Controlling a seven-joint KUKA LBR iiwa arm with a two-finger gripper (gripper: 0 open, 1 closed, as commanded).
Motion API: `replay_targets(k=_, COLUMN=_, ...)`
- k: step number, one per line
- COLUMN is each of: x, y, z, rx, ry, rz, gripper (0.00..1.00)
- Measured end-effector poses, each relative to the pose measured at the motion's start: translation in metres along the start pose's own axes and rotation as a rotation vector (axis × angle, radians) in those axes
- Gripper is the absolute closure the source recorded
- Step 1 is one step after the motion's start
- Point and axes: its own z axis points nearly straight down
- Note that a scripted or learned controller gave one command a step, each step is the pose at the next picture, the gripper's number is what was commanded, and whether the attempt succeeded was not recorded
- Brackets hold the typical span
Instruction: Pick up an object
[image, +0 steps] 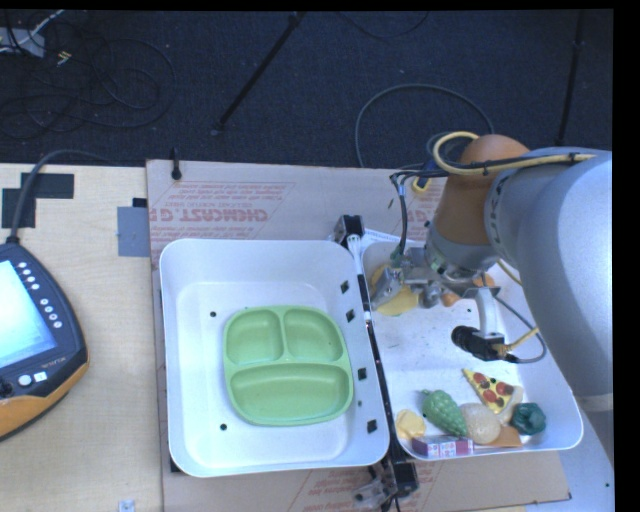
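Toy food cluster (470, 415) lies at right bin's (560, 425) front edge. Gripper (405, 285) low over yellow item (393, 298) at back; grip state cannot be determined.

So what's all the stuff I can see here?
Bins: two, white, side by side on the bench; left, right.
Divided plate: one, light green, in the left bin.
Pizza slice toy: one, yellow with red spots, right bin, near corner.
Bumpy green toy: one, beside the pizza slice.
Dark green toy: one, right bin's near edge.
Yellow object: one, right bin's far end, under the gripper.
Handheld controller: one, orange and grey, far left.
Arm: one, grey with orange band; gripper low over the right bin.
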Motion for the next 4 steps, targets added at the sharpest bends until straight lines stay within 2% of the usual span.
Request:
replay_targets(k=1, x=0.028, y=0.002, z=-0.108, rx=-0.013, ry=0.000, rz=-0.002, gripper=0.00)
replay_targets(k=2, x=-0.011, y=-0.003, z=-0.009, rx=0.000, ry=-0.002, rz=0.002, gripper=0.00)
replay_targets(k=3, x=-0.011, y=-0.003, z=-0.022, rx=0.001, ry=0.000, rz=0.001, gripper=1.00)
replay_targets(k=4, x=0.042, y=-0.020, z=-0.106, rx=-0.009, ry=0.001, rz=-0.004, gripper=1.00)
